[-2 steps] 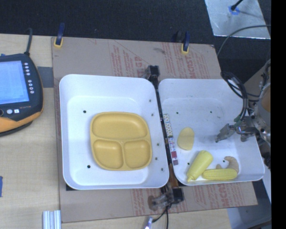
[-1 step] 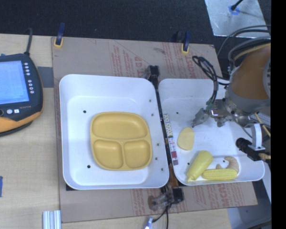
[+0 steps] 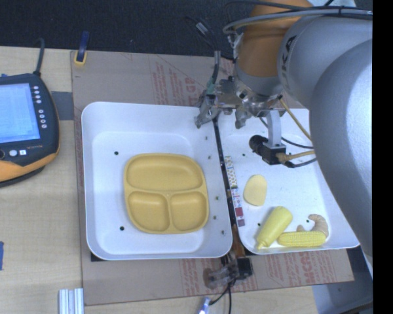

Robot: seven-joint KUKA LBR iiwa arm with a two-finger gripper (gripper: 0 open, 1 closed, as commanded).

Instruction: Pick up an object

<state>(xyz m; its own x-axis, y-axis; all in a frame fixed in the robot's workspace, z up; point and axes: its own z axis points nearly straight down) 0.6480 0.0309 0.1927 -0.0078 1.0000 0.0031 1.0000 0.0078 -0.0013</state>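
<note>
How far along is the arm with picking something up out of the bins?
Nothing looks picked yet. The gripper hangs over the far edge where the two bins meet, with no object seen between its fingers. The yellow divided tray lies flat in the left bin. The pale slice, yellow pepper and corn cob lie in the right bin. Reaching, grasping and lifting all remain.

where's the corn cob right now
The corn cob lies in the right bin, at its near edge in the camera view, beside the yellow bottle-shaped toy and a tan curved piece.
</note>
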